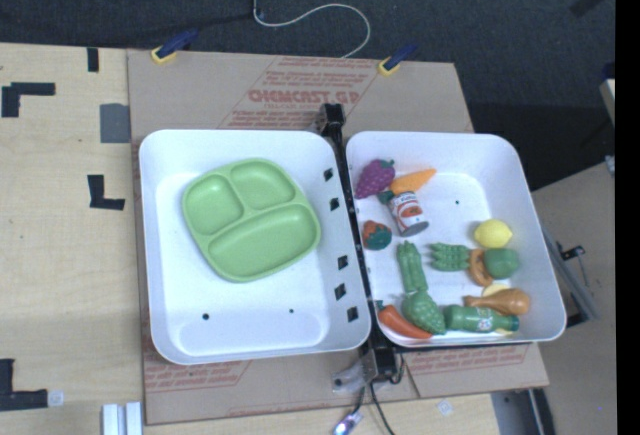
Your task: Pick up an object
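As matters stand, the pick has not begun: no item is lifted, and every candidate lies at rest in the right bin [520, 173]. Nothing in the camera view lets me judge the state of the end effector, so I cannot tell whether it is wide, narrow or holding anything.

Inventory. Two shallow white bins sit side by side on the desk [60, 223], on a cardboard sheet [300, 88]. The left bin [160, 163] holds one green divided plate [252, 218] with three compartments, nothing on it.

The right bin holds toy foods, counted as best the resolution allows:
- one purple grape bunch [374, 177], touching the divider side
- one orange carrot [414, 179], just beside the grapes
- one small can [408, 212] with a red label
- one round dark piece [377, 236], red and green, type unclear
- one yellow lemon [493, 233]
- several green vegetable pieces [411, 268] across the middle and front; about five, though some overlap
- two or three orange-brown pieces [505, 300] near the front right

Judgement on the next move: a descent onto an item that stands apart. The lemon and the can have open floor around them; the front cluster is crowded and touching, so a grasp there risks closing on two pieces or none.
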Controlling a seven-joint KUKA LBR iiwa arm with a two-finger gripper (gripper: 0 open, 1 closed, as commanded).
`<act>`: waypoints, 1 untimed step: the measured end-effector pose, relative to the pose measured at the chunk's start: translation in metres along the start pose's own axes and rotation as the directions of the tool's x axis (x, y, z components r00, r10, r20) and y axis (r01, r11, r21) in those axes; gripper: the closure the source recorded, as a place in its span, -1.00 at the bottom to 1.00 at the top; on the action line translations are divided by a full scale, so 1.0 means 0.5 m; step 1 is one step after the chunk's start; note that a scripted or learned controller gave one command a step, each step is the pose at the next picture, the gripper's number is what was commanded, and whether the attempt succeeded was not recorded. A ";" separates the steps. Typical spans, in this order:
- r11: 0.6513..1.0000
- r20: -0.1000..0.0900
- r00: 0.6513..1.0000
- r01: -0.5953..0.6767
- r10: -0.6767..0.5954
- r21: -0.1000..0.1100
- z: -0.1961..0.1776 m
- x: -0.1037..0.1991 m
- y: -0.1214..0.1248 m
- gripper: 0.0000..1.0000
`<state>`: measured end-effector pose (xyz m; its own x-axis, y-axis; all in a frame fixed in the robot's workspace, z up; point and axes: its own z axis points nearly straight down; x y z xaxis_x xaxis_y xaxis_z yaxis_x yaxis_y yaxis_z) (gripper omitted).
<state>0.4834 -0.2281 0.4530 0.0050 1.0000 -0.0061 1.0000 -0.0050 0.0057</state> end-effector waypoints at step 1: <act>1.000 -0.011 1.000 0.005 -0.005 0.019 0.264 0.013 -0.004 1.00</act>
<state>0.4824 -0.2226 0.3207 0.0000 1.0000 0.0047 0.9999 0.0001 -0.0136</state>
